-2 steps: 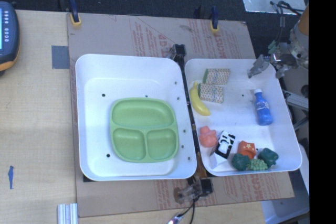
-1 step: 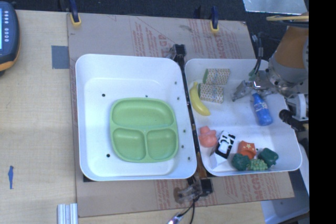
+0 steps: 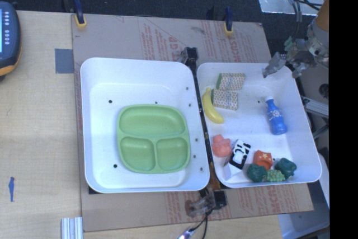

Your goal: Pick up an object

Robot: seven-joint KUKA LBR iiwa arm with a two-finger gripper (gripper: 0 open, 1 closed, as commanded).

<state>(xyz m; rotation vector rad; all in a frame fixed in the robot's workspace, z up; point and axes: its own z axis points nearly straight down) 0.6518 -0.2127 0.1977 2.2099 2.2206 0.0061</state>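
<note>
- Camera view: two white bins are seen side by side on the bench; left bin (image 3: 89, 120) sits centre-left of frame, right bin (image 3: 302, 115) centre-right.
- A green divided plate (image 3: 152, 138) is seen lying flat in the left bin, nothing on it.
- Candidate objects are all found in the right bin: a yellow banana (image 3: 211, 107) against its left wall, two patterned sponges (image 3: 228, 90) just beside the banana toward upper frame, a blue bottle (image 3: 274, 116) lying mid-bin toward the right.
- At the bin's lower edge a cluster is seen: pink toy (image 3: 221, 146), black-and-white block (image 3: 240, 154), orange piece (image 3: 262, 158), dark green broccoli (image 3: 286, 165), green grapes (image 3: 274, 176); these are touching or nearly so.
- The gripper (image 3: 286, 61) is seen at upper right of frame, over the right bin's upper right corner, apart from every object.
- Finger spread cannot be told; the tip is small and blurred. Nothing is seen held.
- Progress is judged as early: no object lifted, all resting in the bin. Left to do: descent onto one item, closing, lifting.
- The blue bottle is judged nearest to the gripper.
</note>
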